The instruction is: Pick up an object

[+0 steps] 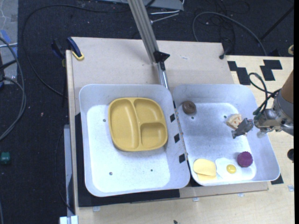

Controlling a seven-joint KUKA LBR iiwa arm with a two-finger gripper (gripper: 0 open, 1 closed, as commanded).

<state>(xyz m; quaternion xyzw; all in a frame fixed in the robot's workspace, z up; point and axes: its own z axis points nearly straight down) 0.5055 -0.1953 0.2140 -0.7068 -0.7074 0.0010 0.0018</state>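
Objects for picking sit in the right bin (261, 169): a brown round item (188, 107) near the back-left corner, a tan crumpled piece (234, 121) toward the right side, a purple ball (245, 159) near the front-right, a fried egg toy (227, 168) just left of the ball, and a pale yellow flat piece (204, 167) left of the egg, at the front-left. All lie apart from one another except the egg and yellow piece, which are just beside each other. The gripper (241, 129) reaches in from the right edge of this bin, low over the floor, just in front of the tan piece; its dark fingers point left. Fingers too small and dark to judge their spread, and nothing is seen between them. Left bin (93, 167) carries a yellow divided plate (138, 123) with three compartments. Both bins rest on the tan surface (121, 59). A slanted metal pole (145, 24) crosses the back.
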